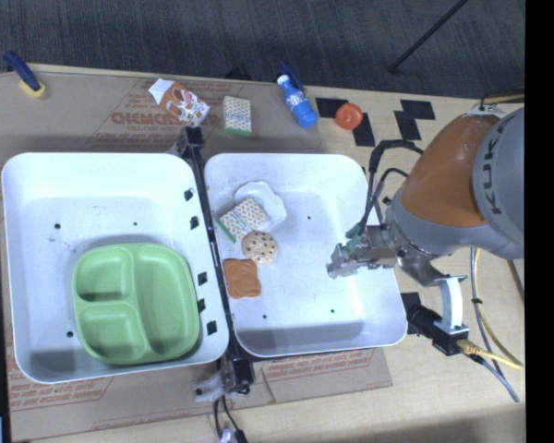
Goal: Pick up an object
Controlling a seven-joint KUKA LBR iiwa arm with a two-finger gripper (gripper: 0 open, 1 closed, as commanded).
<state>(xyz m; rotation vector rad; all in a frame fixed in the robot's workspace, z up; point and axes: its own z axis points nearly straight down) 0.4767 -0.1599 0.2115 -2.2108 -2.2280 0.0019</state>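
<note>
- Presently, the gripper (pixel 340 264) sits low over the right part of the right bin (pixel 300 326), reaching in from the right beneath the grey arm (pixel 462 201) with its orange band; whether it is spread or closed cannot be told from this angle, and nothing is seen in its grasp.
- Candidate objects lie in a cluster at the left side of the same bin, well apart from the gripper: a round speckled cookie (pixel 258 245), a flat orange-brown piece (pixel 242 280) just below it, a green-and-white patterned packet (pixel 243 218) just above it, and a pale white item (pixel 258 197) partly under that packet.
- The cookie and the packet appear to touch; the orange-brown piece lies close to the bin's left wall.
- The left bin (pixel 37 192) holds a green divided tray (pixel 134 301) in its lower half.
- Behind the bins, on the tan surface (pixel 415 404), lie a blue bottle (pixel 298 102), a small orange ball (pixel 349 114), a second patterned packet (pixel 236 115) and a crumpled wrapper (pixel 178 102).
- A blue-and-yellow clamp (pixel 24 74) sits at the surface's far-left corner.
- Cables (pixel 499 349) run along the surface at the arm's base; dark carpet (pixel 212 12) lies beyond.
</note>
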